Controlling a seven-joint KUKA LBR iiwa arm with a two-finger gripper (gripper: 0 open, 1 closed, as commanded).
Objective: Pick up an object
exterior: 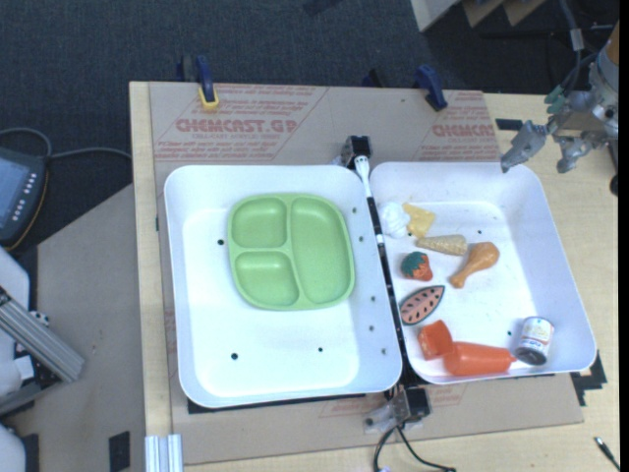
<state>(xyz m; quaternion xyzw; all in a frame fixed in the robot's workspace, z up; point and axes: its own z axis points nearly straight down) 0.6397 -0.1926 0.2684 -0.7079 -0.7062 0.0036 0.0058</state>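
Camera view: gripper high at the right, toys waiting in the right bin

Camera view has the gripper [543, 155] up by the far corner of the right bin [555, 232], and its two grey fingers [521, 147] are spread apart with nothing between them. It hangs over the bin's rim, well apart from the toys. The arm behind it is cut off by the frame's right edge, so only the wrist end shows.

Down in the right bin it's a crowd. A drumstick [476, 263] lies near the middle, a corn cob [443, 245] just beside it, and a yellow piece [420, 218] sits above that; its shape is hard to make out. A white lump [393, 219] presses against the bin's left wall, too washed out to identify. Below come a strawberry [417, 265], a brown oval piece [422, 304] with red stripes, and an orange carrot [477, 359] touching a red block [435, 339]. A small can [534, 340] rests at the carrot's tip, label too small to read.

Over in the left bin [197, 342], a green divided plate [291, 252] sits on its own. Both bins rest on the table [147, 214], with blue clamps [204, 71] at its far edge.
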